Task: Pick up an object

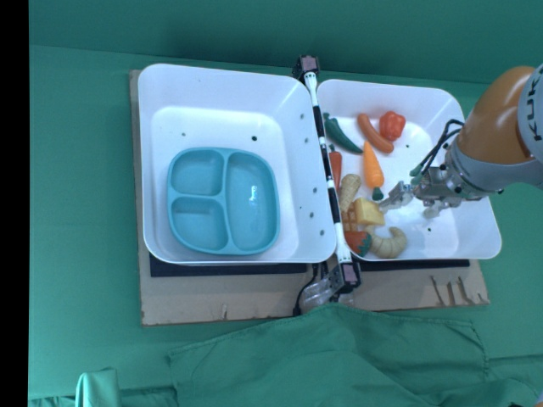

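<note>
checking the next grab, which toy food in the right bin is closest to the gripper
The yellow cheese wedge, just left of the gripper. The carrot and croissant lie a little farther off.

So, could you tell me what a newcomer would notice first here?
Probably the light blue divided plate lying alone in the left bin. Then the heap of toy food in the right bin, an orange carrot among it, with the arm's pincer hovering beside the pile.

The arm reaches in from the right, hand [397, 197] seemingly slightly parted.
</note>
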`<state>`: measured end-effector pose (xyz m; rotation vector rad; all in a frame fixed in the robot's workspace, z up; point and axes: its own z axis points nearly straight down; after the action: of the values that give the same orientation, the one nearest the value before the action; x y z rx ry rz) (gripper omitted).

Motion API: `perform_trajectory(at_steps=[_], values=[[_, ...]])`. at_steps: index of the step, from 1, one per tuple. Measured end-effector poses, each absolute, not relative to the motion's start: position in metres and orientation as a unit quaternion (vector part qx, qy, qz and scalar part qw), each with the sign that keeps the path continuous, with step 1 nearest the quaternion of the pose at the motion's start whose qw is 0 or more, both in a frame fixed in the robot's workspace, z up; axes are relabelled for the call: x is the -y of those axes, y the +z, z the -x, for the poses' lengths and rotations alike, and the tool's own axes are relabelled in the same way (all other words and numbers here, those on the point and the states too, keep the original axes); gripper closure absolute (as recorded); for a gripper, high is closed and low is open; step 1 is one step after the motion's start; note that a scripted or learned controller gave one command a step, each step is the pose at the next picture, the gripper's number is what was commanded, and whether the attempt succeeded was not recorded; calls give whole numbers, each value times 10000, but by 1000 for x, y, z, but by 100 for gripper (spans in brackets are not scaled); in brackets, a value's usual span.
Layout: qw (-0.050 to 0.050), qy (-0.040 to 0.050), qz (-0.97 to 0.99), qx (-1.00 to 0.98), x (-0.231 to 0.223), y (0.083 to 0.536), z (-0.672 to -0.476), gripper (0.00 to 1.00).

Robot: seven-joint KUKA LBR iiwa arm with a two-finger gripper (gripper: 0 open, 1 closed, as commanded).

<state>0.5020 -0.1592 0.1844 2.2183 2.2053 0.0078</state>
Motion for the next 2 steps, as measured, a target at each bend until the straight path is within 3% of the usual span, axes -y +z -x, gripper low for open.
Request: perform_trajectory(at_steps=[1, 2], values=[[124, 47, -7103, -7038, 161, 198, -504, 100], [49, 23, -7077, -7065, 155, 260, -508, 100]])
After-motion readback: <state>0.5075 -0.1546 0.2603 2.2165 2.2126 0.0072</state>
